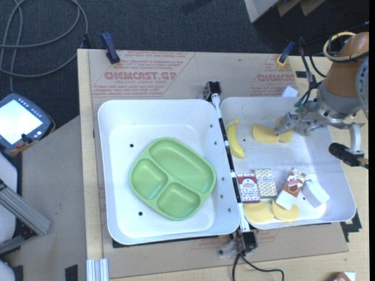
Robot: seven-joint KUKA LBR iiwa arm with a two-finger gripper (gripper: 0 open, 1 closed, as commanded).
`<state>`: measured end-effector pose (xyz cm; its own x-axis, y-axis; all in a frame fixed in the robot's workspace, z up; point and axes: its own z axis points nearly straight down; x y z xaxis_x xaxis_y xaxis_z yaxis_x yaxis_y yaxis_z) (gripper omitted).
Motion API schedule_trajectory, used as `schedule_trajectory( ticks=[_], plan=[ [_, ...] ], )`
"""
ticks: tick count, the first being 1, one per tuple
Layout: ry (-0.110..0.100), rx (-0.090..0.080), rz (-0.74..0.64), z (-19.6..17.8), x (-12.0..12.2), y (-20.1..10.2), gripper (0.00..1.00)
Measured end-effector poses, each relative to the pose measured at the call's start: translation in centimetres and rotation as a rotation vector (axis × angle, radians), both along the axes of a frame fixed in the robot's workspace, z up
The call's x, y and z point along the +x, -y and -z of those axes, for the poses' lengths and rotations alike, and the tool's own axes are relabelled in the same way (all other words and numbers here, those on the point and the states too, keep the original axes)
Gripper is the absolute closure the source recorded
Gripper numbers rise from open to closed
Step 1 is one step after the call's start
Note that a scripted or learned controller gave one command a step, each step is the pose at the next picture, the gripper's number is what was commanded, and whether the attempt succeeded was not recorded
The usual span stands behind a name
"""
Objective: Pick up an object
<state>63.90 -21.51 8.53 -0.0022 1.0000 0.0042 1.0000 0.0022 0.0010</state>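
Left bin point(117, 122): white, holding a light green divided plate point(171, 178). Right bin point(334, 183): white. Banana point(235, 139): yellow. Flat pieces point(266, 134) and point(272, 211): pale yellow. Small carton point(249, 188): red and white. Desk point(176, 75): tan board with red lettering. Clamps point(109, 47): blue. Arm point(345, 75): grey with orange band.

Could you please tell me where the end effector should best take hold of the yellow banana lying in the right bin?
Probably across the middle of the curved yellow banana, coming straight down. It lies flat and alone near the right white bin's left wall, running lengthwise along it, so fingers closing across its narrow width should fit on either side.
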Motion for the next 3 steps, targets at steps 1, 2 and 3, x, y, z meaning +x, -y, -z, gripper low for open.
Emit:
schedule_trajectory(
  ticks=[1, 2, 3],
  plan=[
    [0.002, -0.005, 0.001, 0.0, 1.5, -1.5, 0.00],
    [-0.001, -0.004, 0.002, 0.0, 0.4, -0.3, 0.00],
    [0.000, -0.005, 0.002, 0.0, 0.6, -0.3, 0.00]
  ],
)
